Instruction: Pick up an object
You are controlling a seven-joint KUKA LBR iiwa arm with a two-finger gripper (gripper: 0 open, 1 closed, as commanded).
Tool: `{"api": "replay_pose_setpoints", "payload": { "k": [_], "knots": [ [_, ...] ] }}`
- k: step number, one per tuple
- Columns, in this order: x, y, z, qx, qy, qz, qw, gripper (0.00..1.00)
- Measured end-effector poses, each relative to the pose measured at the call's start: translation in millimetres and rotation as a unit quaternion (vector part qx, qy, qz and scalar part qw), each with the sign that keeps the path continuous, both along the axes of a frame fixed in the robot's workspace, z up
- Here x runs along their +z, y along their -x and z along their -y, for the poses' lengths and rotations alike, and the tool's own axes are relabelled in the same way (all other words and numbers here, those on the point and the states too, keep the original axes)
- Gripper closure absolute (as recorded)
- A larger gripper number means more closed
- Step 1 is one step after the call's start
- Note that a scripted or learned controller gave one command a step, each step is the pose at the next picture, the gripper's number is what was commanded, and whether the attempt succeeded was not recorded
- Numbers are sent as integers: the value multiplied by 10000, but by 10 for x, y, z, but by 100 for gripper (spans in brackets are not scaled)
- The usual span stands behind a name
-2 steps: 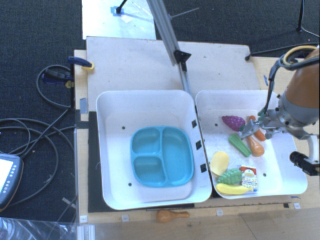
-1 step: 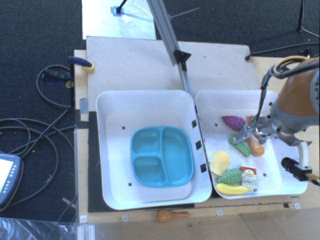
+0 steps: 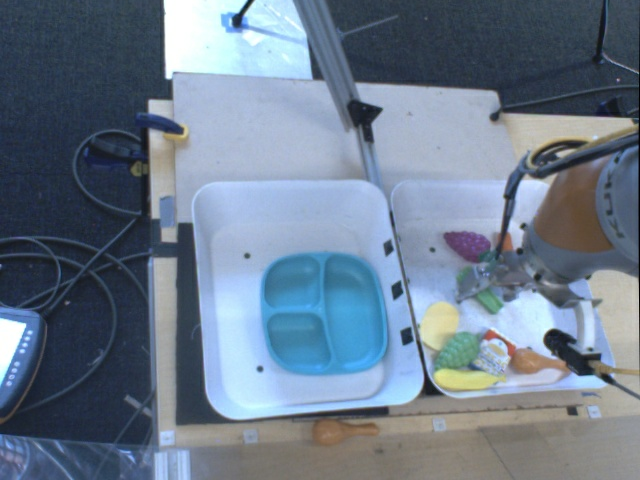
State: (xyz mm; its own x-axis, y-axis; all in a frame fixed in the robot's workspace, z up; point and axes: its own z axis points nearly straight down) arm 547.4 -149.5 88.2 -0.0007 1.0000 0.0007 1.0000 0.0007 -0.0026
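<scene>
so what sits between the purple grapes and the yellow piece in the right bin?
Camera view: bare white floor of the right bin lies between the purple grapes and the yellow piece. The gripper sits off to the right of that stretch.

Bins [image 3: 215, 268] smooth white plastic, slight sheen; divided tray [image 3: 325, 313] glossy teal plastic; toy foods, e.g. purple grapes [image 3: 467, 244] & yellow piece [image 3: 439, 323], look moulded plastic; tabletop [image 3: 270, 128] matt pale board, wood-like; floor [image 3: 70, 48] dark rough carpet.
</scene>
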Motion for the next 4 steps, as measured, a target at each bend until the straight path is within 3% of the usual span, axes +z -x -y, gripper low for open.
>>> {"api": "replay_pose_setpoints", "payload": {
  "k": [1, 4],
  "knots": [
    [132, -12, 4, -3, 3, 23, 10000, 100],
    [1475, -39, 57, 26, 13, 48, 10000, 100]
  ]
}}
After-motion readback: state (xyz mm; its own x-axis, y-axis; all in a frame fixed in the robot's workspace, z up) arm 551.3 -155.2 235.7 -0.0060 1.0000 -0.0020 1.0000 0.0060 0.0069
